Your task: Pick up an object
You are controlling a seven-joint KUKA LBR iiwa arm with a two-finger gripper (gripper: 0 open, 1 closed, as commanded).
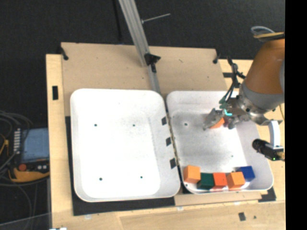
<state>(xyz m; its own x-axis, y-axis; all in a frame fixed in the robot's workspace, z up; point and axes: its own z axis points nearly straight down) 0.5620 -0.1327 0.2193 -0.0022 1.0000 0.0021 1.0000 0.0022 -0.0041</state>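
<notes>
Gripper [217,121] over right bin [201,143], jaws grasping small orange object [218,123]. Lift step; next: raise straight, grip firm.

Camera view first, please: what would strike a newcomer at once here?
The grey arm with its orange band reaches in from the right, its gripper low over the right bin near something small and orange. A row of coloured blocks lines that bin's near wall.

Blue box [36,144] and loose cables [8,123] left of the bench.
</notes>
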